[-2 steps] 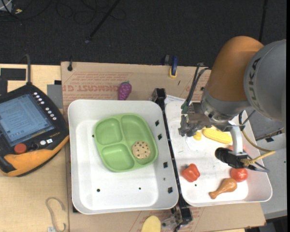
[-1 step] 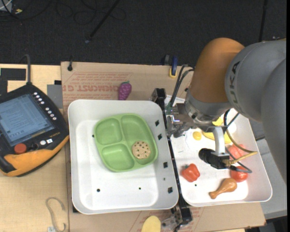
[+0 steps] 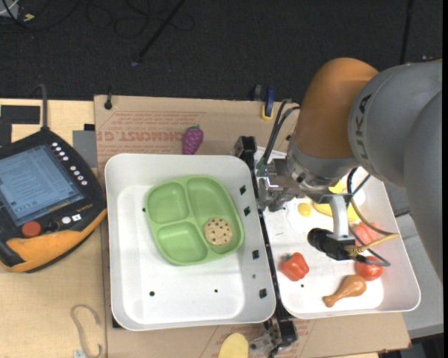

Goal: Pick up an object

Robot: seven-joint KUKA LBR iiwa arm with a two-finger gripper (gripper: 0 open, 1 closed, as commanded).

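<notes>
My wrist hangs low over the right bin [image 3: 403, 289], and my gripper [image 3: 272, 192] is so tangled with cables near the divider that I cannot tell how it is set. The red pepper [image 3: 294, 265] and chicken drumstick [image 3: 346, 290] lie nearer the front; descending here, I'd probably strike the bin wall or grab nothing.

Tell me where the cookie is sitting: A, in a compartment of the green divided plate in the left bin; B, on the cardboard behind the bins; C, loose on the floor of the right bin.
A: the cookie lies in a compartment of the green divided plate, inside the left bin.
</notes>
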